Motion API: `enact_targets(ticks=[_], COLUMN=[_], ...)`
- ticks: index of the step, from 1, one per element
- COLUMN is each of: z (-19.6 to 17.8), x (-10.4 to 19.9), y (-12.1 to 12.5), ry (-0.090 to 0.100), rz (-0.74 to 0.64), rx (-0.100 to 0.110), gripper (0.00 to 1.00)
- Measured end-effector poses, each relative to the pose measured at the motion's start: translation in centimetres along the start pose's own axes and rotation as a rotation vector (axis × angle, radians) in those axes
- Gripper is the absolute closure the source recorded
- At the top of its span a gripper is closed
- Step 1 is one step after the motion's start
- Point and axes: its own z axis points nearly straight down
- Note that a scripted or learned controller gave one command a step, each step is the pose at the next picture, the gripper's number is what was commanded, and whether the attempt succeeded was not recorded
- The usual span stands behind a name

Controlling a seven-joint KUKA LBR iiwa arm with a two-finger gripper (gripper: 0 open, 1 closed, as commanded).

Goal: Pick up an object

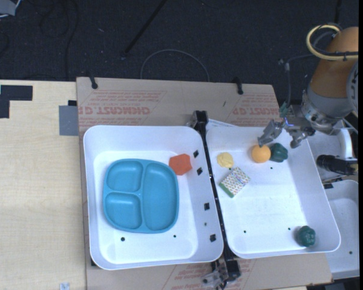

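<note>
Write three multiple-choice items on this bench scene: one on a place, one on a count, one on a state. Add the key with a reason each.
1. Where does the blue divided plate lie?
A. In the left bin
B. In the right bin
C. On the cardboard behind the bins

2. How many loose objects lie in the right bin?
A. Two
B. Five
C. Eight

3. How does the gripper stand?
A. Shut on the red block
B. Open, above the bin's far edge
C. Resting on the plate

Key: 1 A, the plate fills the left bin beside the red block. 2 B, there are the yellow piece, patterned box, orange ball, dark green piece and green ball. 3 B, its fingers are spread with nothing between them.
</note>
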Motion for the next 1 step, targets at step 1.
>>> enact_targets(ticks=[1], z=[-0.71], x=[-0.02], y=[0.27], ry=[-0.002], rz=[-0.001], rx=[-0.012], gripper=[0.00])
